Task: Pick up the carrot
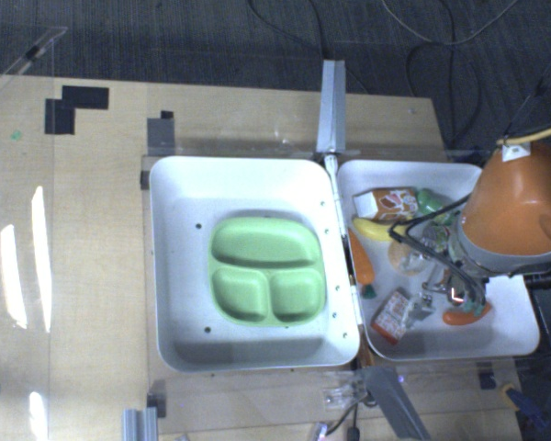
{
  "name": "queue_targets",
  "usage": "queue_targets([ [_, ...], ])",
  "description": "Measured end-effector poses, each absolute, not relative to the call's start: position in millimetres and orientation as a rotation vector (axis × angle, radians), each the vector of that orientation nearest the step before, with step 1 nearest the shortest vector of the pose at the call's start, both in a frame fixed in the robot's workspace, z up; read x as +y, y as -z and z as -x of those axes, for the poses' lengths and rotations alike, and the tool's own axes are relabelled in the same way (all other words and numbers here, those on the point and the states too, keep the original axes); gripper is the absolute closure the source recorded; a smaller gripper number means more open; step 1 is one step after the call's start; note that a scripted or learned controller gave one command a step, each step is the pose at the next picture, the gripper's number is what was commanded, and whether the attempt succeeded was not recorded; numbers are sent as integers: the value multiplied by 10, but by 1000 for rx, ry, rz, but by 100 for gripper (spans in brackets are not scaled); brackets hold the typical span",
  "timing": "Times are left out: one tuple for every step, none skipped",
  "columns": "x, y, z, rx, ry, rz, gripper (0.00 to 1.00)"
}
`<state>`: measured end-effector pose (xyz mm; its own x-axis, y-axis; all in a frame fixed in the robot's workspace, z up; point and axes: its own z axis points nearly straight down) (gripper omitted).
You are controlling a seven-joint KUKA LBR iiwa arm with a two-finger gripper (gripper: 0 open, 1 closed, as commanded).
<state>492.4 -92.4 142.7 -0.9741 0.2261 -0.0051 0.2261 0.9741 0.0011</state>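
The arm (519, 205) rises nearest the lens, its orange band a large dome over the right bin's (523, 343) far right side. Below the dome, the gripper (438, 283) hangs low among the items, tangled in cables; whether its fingers are apart or together cannot be told.

At the left, the bench (64, 246) lies bare but for black tape marks (72, 106) near its far edge. Next comes the left bin (174, 246), holding a green tray (264, 269) with three compartments, one long one at the back and two smaller ones at the front.

In the right bin, the carrot (362, 263) lies along the left wall, just beside the divider between the bins, its length running front to back. A banana (372, 231) sits just behind it, touching or nearly so. A printed box (393, 202) rests at the back, with something green (432, 200) beside it. A red packet (392, 315) lies toward the front, near the gripper. A red-orange item (466, 315) lies under the arm's edge. The carrot sits left of the gripper, apart from it.
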Motion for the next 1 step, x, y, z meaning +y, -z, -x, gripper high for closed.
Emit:
queue_targets([
  [-990, -946, -5380, 3127, -1, -110, 0],
])
